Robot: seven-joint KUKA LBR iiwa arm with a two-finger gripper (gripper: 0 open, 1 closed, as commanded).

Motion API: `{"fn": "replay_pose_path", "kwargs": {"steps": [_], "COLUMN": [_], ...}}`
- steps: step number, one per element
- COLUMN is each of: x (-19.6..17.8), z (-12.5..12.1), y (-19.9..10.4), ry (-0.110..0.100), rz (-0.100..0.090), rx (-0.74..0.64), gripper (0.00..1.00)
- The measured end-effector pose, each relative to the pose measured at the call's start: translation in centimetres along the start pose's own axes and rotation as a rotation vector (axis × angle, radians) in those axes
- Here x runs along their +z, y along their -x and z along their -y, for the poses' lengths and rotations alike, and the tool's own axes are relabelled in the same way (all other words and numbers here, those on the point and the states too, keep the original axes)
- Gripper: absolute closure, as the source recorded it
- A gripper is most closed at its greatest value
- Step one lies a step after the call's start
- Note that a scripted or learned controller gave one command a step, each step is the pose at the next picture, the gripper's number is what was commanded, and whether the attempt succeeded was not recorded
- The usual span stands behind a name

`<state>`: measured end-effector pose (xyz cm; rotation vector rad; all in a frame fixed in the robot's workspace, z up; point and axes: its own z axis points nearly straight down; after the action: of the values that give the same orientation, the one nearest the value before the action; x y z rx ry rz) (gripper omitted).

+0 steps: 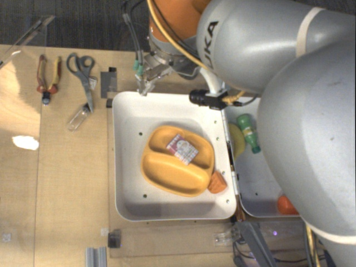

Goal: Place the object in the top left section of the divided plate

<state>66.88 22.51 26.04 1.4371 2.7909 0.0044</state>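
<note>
Near edge of frame, bottom ctr: the left bin (125,204) is sitting on the counter (55,193), w/ the yellow divided plate (172,177) lying in its middle. An orange object (217,183) is resting just off the plate's lower right rim, touching it. A small packet w/ a pink-and-white label (183,148) is lying in the plate's upper section, toward its right.

Right of ctr, the right bin (253,204) is mostly covered by the grey arm (311,121); a green bottle (248,131) and a yellow-green item (237,141) are showing in it, plus an orange bit (286,206) at lower right.

Farther up, upper left: scissors (83,74) and red-handled pliers (47,77) are lying on the counter.

Top ctr, the pincer (146,78) is hanging over the left bin's far rim, nothing seen betw. its fingers; open or closed — can't tell.
</note>
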Motion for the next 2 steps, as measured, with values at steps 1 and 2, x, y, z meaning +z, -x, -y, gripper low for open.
{"fn": "replay_pose_path", "kwargs": {"steps": [1,2], "x": [1.8,-3.1], "z": [1.1,0.6], "y": [1.3,-1.8], "ry": [0.004,0.006], "rz": [0.001,0.003], "rx": [-0.424,-0.497], "gripper": [1.00,1.00]}}
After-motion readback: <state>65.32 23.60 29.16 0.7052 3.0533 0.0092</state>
